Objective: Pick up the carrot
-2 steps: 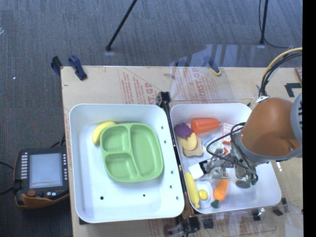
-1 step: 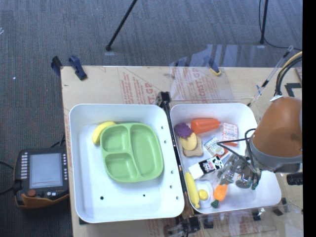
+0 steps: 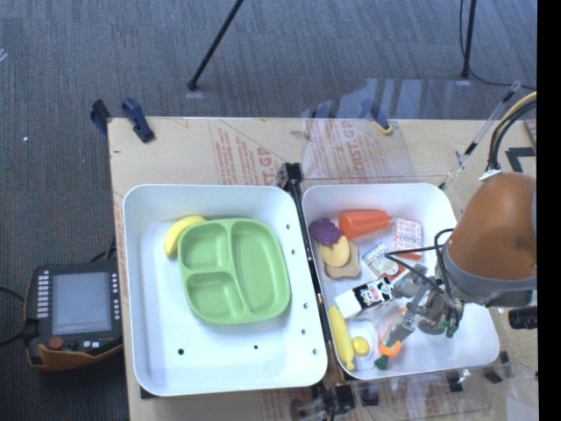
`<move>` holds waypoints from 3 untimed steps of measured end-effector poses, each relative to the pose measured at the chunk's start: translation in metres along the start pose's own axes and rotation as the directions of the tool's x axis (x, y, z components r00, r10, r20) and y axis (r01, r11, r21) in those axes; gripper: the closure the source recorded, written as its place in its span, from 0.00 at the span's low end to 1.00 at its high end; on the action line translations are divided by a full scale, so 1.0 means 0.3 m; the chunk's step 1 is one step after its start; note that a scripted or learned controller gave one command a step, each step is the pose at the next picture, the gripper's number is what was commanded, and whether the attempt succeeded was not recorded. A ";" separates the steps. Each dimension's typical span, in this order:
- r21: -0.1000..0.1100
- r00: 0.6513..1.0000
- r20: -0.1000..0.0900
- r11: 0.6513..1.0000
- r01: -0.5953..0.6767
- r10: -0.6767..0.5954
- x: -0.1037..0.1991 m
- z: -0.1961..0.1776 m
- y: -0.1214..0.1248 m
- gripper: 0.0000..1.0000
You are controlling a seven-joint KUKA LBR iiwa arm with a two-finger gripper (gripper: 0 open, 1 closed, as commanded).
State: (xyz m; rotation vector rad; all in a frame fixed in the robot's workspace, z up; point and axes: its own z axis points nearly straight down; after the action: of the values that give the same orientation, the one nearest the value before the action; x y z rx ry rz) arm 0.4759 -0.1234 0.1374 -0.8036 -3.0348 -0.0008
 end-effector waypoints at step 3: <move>-0.006 0.986 0.051 0.988 0.156 -0.156 -0.082 0.080 -0.042 0.00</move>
State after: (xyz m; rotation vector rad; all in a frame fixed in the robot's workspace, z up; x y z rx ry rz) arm 0.4910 -0.1464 0.1135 -0.5726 -3.1389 0.0033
